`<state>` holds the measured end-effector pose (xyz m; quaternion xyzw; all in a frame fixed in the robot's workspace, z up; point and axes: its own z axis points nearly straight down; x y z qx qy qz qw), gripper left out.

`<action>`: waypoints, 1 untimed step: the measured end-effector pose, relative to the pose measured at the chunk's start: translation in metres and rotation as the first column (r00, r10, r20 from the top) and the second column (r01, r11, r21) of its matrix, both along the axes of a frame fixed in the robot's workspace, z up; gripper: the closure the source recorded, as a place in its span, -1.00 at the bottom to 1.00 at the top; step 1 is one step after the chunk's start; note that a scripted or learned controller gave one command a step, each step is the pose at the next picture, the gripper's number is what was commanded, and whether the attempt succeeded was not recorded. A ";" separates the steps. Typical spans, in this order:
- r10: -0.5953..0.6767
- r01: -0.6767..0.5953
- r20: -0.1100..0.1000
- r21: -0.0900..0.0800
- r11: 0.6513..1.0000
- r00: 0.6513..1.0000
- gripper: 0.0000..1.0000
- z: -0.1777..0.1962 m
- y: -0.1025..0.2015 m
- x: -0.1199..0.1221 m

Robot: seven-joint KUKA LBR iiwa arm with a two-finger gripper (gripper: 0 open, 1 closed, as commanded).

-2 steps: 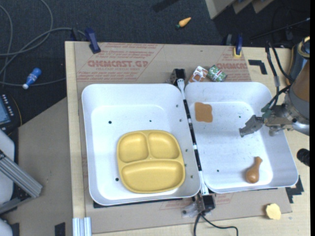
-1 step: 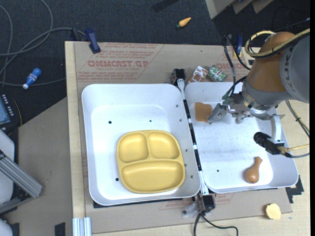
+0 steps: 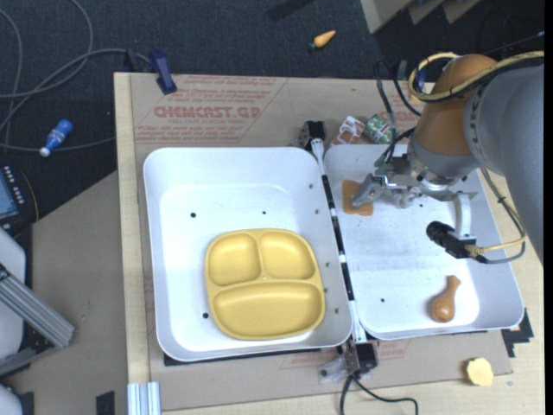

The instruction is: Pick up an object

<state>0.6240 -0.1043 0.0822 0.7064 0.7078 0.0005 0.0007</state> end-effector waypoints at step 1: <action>-0.001 0.001 0.004 0.000 1.000 1.000 1.00 0.013 0.000 0.000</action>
